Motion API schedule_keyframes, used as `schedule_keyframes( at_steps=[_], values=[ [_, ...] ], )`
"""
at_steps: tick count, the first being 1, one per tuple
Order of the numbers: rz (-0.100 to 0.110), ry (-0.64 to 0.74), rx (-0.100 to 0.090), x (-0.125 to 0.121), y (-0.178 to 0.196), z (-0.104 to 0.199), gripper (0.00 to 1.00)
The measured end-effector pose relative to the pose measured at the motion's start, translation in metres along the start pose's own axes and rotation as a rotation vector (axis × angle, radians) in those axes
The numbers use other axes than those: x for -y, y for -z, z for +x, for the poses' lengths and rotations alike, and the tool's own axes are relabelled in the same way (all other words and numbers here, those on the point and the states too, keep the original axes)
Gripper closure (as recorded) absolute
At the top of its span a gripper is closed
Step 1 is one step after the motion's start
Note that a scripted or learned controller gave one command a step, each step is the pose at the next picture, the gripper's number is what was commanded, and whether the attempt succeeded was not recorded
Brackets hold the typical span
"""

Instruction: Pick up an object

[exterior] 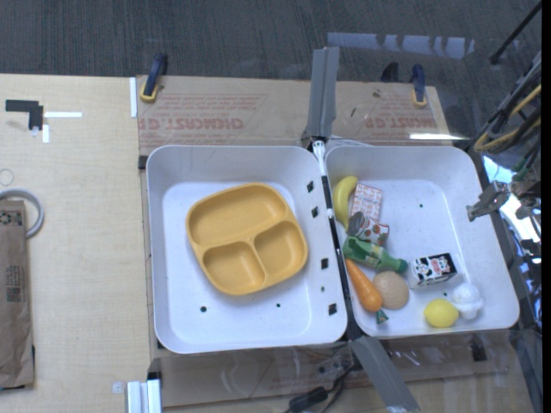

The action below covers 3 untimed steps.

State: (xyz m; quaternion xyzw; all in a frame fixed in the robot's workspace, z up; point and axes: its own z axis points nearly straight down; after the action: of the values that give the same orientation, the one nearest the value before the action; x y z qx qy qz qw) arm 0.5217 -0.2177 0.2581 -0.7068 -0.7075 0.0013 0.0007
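Observation:
The right bin holds several small objects. A yellow banana-like piece lies by a patterned carton at its left wall. Below them are a green toy, an orange carrot and a beige round piece. A black-and-white milk carton, a yellow lemon and a white lump lie toward the front right. A grey metal tip, apparently my gripper, pokes in over the right rim, above and right of the carton, touching none of the objects.
The left bin holds a yellow three-part plate. A grey divider post stands behind the seam between the bins. Cables hang at the right. A brown paper bag lies on the bench at far left.

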Motion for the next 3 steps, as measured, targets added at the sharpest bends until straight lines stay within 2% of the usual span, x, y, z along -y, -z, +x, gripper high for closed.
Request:
schedule_keyframes(
  at_steps=[1,2,3],
  values=[
    [0.002,0.002,0.001,0.0,0.008,-0.001,1.0],
    [0.0,-0.125,0.0,0.01,-0.005,-0.005,1.0],
    [-0.001,0.142,0.002,-0.012,0.122,0.023,1.0]
  ],
)
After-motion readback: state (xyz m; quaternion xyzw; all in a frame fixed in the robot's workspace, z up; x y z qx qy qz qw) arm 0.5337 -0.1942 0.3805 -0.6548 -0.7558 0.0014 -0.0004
